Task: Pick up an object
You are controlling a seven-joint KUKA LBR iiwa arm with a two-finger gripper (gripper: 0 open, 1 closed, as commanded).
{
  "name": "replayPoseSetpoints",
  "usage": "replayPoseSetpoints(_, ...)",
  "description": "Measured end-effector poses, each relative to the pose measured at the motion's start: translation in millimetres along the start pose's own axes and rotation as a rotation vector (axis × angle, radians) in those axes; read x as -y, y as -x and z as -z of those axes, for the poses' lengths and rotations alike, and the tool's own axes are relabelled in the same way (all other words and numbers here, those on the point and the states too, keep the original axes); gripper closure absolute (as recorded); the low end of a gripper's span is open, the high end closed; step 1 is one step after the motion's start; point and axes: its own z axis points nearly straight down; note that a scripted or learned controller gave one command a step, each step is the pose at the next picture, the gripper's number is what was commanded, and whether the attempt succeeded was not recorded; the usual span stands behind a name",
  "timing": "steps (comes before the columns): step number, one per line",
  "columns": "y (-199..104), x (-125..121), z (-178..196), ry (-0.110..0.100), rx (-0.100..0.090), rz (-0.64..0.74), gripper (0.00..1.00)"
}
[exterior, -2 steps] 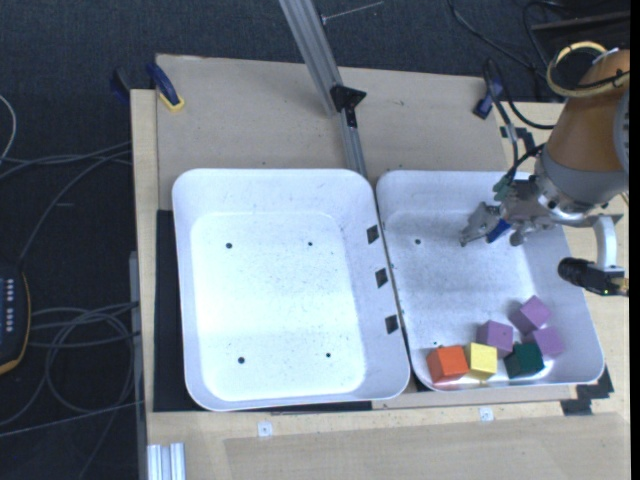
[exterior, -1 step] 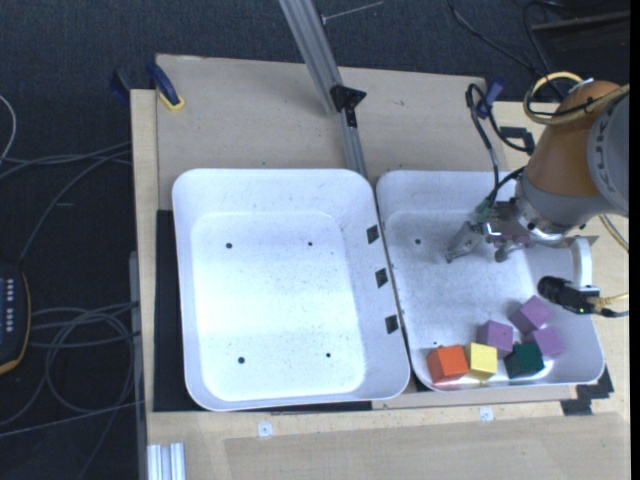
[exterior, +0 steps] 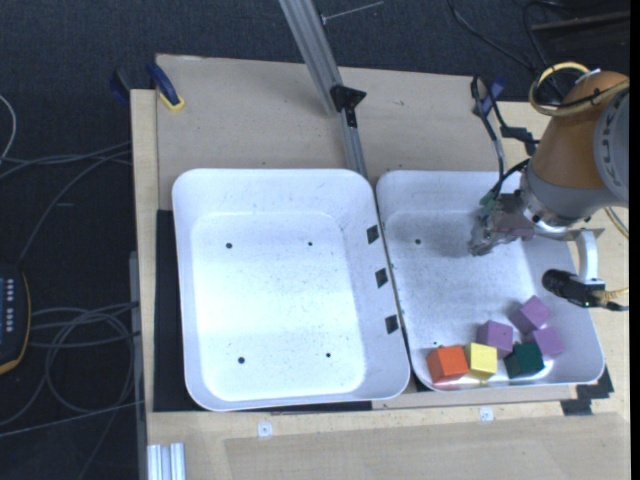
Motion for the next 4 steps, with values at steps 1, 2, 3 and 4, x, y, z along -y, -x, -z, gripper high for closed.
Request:
replayPoseSetpoints(1,-4.5,-5.5,63.6,0.006,0.003,0.001,1.00)
replayPoseSetpoints(2,-4.6,-7.5,118.4,0.007,0.004,0.001,1.00)
replayPoseSetpoints(3,-5.0,-7.4,85.4,-0.006,0.001,-0.001,1.00)
replayPoseSetpoints(4,-64.0,-3.2,97.7,-0.002,-0.002,0.006,1.00)
